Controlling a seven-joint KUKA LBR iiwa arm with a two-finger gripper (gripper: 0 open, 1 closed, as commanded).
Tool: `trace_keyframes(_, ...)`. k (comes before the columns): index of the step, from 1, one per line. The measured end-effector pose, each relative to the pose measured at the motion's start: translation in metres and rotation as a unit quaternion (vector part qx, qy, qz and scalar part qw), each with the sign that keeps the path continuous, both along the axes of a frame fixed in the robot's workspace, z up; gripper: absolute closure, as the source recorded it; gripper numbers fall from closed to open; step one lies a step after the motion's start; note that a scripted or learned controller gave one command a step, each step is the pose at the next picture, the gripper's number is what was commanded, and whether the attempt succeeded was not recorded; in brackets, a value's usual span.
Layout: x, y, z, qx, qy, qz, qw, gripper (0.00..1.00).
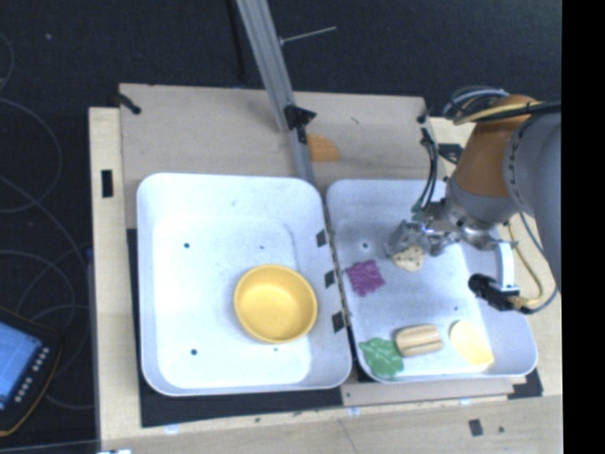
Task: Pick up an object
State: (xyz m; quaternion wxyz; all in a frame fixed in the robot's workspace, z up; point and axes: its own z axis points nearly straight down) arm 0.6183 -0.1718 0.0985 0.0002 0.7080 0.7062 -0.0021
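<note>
Grey arm [537, 173] with orange band [484, 159] and looping black cables [431, 173].

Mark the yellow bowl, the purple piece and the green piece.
yellow bowl [275, 302], camera view, inside centre.
purple piece [364, 276], camera view, its middle.
green piece [381, 355], camera view, its middle.

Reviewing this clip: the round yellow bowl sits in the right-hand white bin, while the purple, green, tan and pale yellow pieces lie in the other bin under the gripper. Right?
Not quite. The camera view shows the round yellow bowl in the left-hand white bin; the small pieces lie in the right-hand white bin, under the gripper.
</note>
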Motion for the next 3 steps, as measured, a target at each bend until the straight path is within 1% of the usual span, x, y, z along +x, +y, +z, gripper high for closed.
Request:
trace_keyframes(1,0.002,-0.001,0.015,-0.0001,-0.005,-0.001,1.0,1.0)
trace_keyframes(2,0.0,0.006,0.063,0.0014,-0.005,0.003,1.0,1.0)
trace_keyframes(3,0.005,-0.002,0.126,0.0006,-0.006,0.003,1.0,1.0)
